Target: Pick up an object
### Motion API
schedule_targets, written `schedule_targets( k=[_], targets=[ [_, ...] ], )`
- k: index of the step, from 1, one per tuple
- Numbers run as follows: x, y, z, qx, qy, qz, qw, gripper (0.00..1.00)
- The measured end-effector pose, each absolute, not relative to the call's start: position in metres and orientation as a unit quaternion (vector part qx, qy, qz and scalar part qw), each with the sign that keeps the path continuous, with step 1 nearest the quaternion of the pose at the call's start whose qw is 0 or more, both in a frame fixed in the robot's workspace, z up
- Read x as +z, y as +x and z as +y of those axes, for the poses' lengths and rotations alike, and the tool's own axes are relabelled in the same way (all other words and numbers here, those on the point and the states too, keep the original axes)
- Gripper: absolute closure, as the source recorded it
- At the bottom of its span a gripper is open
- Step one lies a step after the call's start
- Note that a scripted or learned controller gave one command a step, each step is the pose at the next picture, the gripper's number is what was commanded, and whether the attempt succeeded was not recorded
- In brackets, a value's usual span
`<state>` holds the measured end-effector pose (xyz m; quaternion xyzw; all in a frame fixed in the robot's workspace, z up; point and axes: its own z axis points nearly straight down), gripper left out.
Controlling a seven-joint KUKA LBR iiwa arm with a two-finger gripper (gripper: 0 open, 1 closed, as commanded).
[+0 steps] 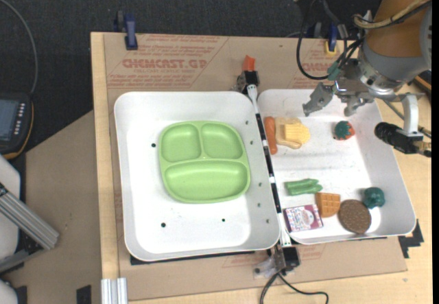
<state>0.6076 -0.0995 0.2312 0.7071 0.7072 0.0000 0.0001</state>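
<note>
My gripper [335, 105] hangs above the far part of the right bin [391, 172], open, with nothing between its fingers. One finger [317, 101] points left and the other finger [354, 105] sits to the right. Just below lie a yellow corn piece [293, 134] and an orange carrot [270, 134]. A red and green strawberry [343, 130] rests right of the gripper. Nearer the front are a green pea pod [302, 186], a waffle [328, 204], a pink carton [302, 217], a brown cookie [354, 216] and a teal toy [374, 196].
The left bin [137, 193] holds a green divided plate [204, 160]. A clamp [248, 78] sits at the far end of the ridge between the bins. A blue clamp [128, 29] grips the board's far left corner. Cables [312, 55] hang behind the right bin.
</note>
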Motion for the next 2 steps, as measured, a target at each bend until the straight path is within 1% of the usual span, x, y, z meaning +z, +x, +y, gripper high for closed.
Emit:
schedule_targets(
  k=[1,2],
  targets=[
    [0.179,0.629,-0.093,-0.0015,0.706,0.708,-0.002,0.00],
    [0.099,0.666,-0.093,-0.0010,0.706,0.708,-0.001,0.00]
  ],
)
